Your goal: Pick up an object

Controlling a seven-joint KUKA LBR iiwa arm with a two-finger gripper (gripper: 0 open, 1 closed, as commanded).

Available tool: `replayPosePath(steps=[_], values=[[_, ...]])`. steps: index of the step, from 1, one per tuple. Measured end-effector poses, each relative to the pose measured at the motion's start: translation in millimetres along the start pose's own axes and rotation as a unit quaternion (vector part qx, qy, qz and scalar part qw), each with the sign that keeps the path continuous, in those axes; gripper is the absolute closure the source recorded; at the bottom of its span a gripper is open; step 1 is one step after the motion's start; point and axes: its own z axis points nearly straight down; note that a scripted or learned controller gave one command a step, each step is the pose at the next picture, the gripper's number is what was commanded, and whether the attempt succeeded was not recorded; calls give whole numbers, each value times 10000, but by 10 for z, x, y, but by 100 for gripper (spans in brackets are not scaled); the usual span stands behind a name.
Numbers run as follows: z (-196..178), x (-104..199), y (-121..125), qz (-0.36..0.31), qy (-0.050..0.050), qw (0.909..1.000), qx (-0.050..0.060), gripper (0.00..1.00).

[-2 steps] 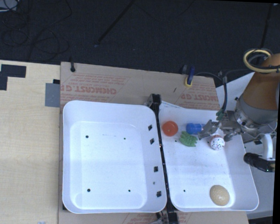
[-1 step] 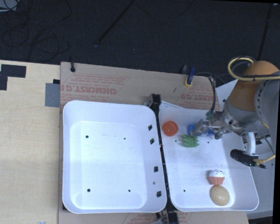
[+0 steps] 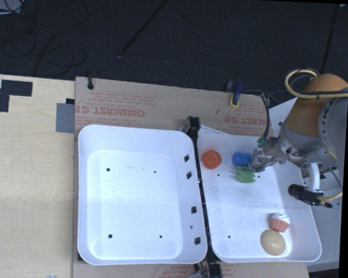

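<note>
The right bin (image 3: pixel 245 228) holds an orange-red ball (image 3: pixel 211 159), a blue block (image 3: pixel 241 159), a green leafy piece (image 3: pixel 246 175), a pink-and-white cupcake toy (image 3: pixel 279 222) and a tan round bun (image 3: pixel 273 242). My gripper (image 3: pixel 258 163) is down at the far side of this bin, right beside the blue block and just above the green piece. Its dark fingers are small and blurred against the wrist, and nothing can be seen held between them.
The left bin (image 3: pixel 135 198) lies beside the right one, with a black clip strip (image 3: pixel 195 189) along the shared edge. A cardboard sheet (image 3: pixel 135 106) lies under both bins. Cables and a black handle (image 3: pixel 306 194) hang off the arm at the right.
</note>
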Motion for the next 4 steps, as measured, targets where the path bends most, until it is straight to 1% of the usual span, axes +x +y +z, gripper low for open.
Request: replayPosePath(steps=[1, 2, 3, 4], values=[[-1153, 586, -350, -30, 3, 10000, -57, 100], [-2145, 561, -1054, 12, -7, 10000, -50, 100], [-3112, 352, -1528, 15, -18, 10000, -63, 100], [-2007, 556, -1627, -3, 18, 10000, 56, 100]])
